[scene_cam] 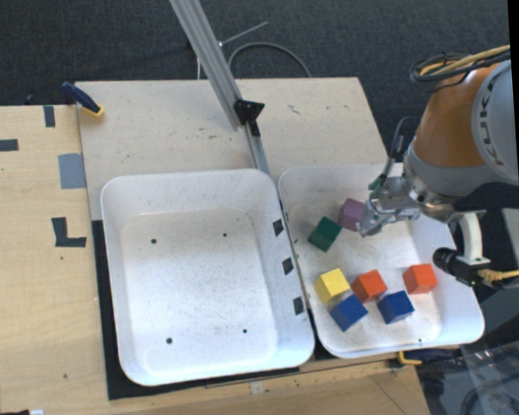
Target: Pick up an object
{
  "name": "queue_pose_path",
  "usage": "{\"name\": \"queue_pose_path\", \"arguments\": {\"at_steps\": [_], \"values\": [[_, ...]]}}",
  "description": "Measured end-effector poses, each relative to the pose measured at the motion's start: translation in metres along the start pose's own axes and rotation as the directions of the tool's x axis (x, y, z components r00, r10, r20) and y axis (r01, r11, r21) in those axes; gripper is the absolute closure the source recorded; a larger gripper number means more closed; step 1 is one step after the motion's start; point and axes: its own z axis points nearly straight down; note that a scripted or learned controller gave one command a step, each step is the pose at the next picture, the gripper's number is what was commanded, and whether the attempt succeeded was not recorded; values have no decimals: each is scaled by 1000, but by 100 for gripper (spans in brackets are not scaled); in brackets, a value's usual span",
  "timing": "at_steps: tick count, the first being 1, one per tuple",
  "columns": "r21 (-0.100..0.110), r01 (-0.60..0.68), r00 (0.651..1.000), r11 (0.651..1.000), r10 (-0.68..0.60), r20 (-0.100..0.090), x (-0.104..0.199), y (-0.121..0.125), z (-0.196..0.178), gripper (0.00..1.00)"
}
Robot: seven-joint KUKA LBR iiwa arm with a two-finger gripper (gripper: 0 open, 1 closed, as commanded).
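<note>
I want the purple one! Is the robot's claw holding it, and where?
Cannot tell. The gripper sits right beside the purple block, but its fingers are too blurred to judge.

1. A pale wooden table [35, 289] fills the left side, marked with grey and dark tape patches [71, 171].
2. A lighter board [166, 133], scuffed and speckled, lies across the middle toward the far side.
3. A dark carpeted floor [70, 34] runs along the top and down the right.
4. A grey metal rail [209, 50] slants down from the top to a black bracket [248, 112].
5. A thin cable [267, 55] loops on the floor beside the rail.
6. A small blue and yellow clamp [83, 97] sits at the board's far left corner.
7. A black mat [112, 381] shows beneath the bins' near edge.
</note>
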Motion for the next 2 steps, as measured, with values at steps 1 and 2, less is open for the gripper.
{"name": "queue_pose_path", "arguments": {"at_steps": [1,2], "values": [[3,5,1000,1000,-5,-3,55,-9,-16,100],[5,5,1000,1000,-5,-2,106,-26,-18,100]]}}
